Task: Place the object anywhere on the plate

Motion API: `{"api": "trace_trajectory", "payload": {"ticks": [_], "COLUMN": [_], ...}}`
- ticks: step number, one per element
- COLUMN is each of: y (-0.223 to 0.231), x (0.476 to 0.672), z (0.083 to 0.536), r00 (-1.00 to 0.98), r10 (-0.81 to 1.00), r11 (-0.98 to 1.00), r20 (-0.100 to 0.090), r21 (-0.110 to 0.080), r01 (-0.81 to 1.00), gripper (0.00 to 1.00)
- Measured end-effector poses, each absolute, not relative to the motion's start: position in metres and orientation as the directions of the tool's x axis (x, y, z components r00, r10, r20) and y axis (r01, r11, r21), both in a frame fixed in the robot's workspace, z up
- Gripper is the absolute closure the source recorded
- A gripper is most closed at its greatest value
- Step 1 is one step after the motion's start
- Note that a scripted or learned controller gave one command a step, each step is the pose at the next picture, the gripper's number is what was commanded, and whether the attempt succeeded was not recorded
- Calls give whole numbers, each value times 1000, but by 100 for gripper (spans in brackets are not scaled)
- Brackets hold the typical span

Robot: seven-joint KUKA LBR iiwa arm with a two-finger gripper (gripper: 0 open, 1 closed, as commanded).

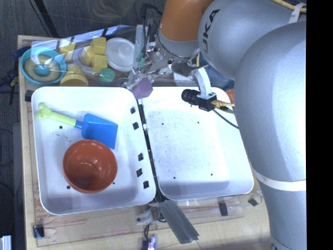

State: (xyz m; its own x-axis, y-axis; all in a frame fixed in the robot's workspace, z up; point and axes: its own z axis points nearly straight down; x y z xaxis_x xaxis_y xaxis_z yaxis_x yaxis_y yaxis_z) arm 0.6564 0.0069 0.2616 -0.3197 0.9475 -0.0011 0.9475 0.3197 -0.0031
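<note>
Light brown bench top (250,220) holds two shallow white plastic bins side by side. The left bin (49,147) has a round, deep, brown-orange plastic plate (90,165) in its front half. Just behind the plate lies a blue plastic toy scoop with a pale green handle (96,129). The blue end of the scoop touches the far edge of the plate, and its handle points to the back left corner of the bin.

The right bin (192,150) has small dark specks on its floor. Little black clips (139,156) sit in a row along the edge where the two bins meet.

The big grey robot arm (260,61), with its orange band (182,9), comes in from the right. Its gripper (141,81) is at the back edge of the bins, right where they meet. A small purple block (143,90) is at the tip of the gripper and touches it. I cannot tell if the gripper is pinching the block or is spread apart. The block is well apart from the plate, behind it and to its right.

Behind the left bin is a pile of toys: a blue bowl (39,66), some yellow cups (96,53), a white round lid (120,53) and a small green cap (107,76).
</note>
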Motion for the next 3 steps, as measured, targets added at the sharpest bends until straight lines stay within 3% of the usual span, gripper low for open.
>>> {"api": "trace_trajectory", "payload": {"ticks": [1, 2, 3], "y": [-38, 36, -34], "x": [656, 656, 656], "z": [240, 240, 227], "r00": [-347, -495, -510], "r10": [938, 869, 860], "r11": [347, 495, 510], "r20": [1, 2, 2], "r21": [-5, -6, -5], "r01": [938, 869, 860], "gripper": [100, 100, 100]}}
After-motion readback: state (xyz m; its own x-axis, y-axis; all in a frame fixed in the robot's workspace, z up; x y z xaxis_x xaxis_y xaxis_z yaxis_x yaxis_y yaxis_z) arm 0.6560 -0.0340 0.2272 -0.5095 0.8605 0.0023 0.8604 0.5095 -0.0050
